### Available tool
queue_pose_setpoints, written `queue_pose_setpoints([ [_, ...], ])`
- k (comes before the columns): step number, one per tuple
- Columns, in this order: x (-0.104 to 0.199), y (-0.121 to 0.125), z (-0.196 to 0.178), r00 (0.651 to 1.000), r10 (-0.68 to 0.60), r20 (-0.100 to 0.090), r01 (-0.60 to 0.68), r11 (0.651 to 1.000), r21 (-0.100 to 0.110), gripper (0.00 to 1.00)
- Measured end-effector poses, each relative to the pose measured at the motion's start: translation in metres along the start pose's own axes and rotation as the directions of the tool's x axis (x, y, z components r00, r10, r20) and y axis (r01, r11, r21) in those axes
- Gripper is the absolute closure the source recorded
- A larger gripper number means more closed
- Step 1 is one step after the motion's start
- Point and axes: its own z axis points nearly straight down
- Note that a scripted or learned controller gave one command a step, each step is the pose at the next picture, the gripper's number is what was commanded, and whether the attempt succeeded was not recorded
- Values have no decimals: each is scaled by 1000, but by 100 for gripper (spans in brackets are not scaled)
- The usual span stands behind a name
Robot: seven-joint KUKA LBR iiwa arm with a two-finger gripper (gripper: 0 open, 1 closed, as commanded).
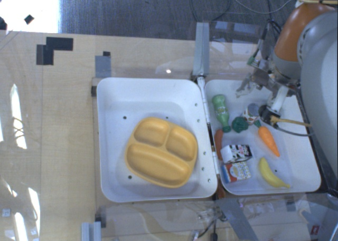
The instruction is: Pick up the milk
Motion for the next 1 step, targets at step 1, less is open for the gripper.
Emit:
queue_pose_setpoints([
  [1,-3,-4,51,992,-123,0,123,992,-18,0],
])
